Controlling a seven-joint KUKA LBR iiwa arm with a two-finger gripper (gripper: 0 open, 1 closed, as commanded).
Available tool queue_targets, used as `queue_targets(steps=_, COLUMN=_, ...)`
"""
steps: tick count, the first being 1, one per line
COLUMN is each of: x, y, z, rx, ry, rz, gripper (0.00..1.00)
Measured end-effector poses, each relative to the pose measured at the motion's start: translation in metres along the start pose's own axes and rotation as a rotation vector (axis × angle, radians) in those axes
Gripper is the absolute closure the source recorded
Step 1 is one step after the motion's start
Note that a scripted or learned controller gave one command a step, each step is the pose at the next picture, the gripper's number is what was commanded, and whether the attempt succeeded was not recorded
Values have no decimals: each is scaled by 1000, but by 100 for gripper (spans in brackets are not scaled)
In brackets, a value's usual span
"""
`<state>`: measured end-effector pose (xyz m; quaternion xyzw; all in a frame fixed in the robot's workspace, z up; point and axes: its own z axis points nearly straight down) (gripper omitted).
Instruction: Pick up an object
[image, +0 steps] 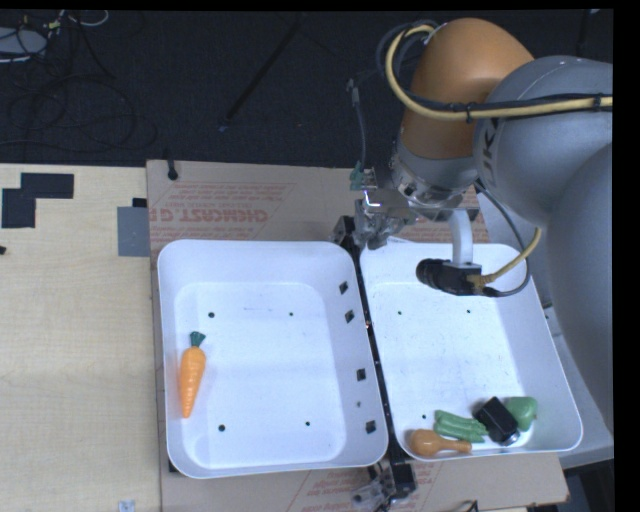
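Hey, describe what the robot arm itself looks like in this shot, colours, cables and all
The arm is bulky, with smooth rounded grey shells and an orange dome-shaped band above the wrist. A yellow cable loops around the orange section and runs along the grey casing; another yellowish cable curves lower down to a black part. The wrist end carries metallic silver hardware leading to the gripper.

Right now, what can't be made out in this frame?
- Gripper: small and dark at the bins' far edge, under the wrist; finger state unreadable.
- Black object: lies over the green pieces, hiding where they meet; what it is can't be told.
- Arm: cut off by the right edge.
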<state>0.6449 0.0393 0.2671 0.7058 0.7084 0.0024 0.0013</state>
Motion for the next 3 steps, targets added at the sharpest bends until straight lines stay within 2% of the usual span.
queue_targets(steps=1, x=-12, y=-4, z=-86, rx=-2, ry=-2, rz=0, gripper=100)
queue_targets(steps=2, x=35, y=0, z=-89, rx=6, ry=-1, rz=1, gripper=100)
queue_targets(steps=3, x=76, y=-44, z=-140, rx=4, ry=1, rz=-2, gripper=100)
